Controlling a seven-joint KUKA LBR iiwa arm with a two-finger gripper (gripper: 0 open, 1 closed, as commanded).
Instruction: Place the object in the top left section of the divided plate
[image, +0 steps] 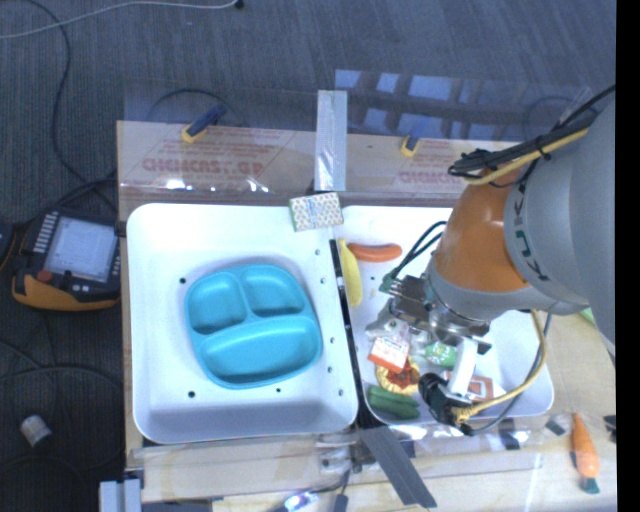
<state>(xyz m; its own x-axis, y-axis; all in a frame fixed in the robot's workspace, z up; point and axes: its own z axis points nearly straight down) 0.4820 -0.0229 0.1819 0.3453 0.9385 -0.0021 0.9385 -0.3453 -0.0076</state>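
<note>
a blue divided plate (252, 324) is seen in the left bin (150, 400), its sections bare. in the right bin (535, 385), the gripper (425, 335) is lowered among small toy foods (392, 372); its state cannot be told. picking seems underway; next, a firm grasp is needed.

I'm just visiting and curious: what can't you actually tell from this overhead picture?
- End effector: the arm's own wrist covers it, so whether it grips anything is unclear.
- Items in the right bin: partly hidden under the arm; only a banana, a hot dog and scraps of others peek out.
- Divided plate in the camera view: fully visible.
</note>
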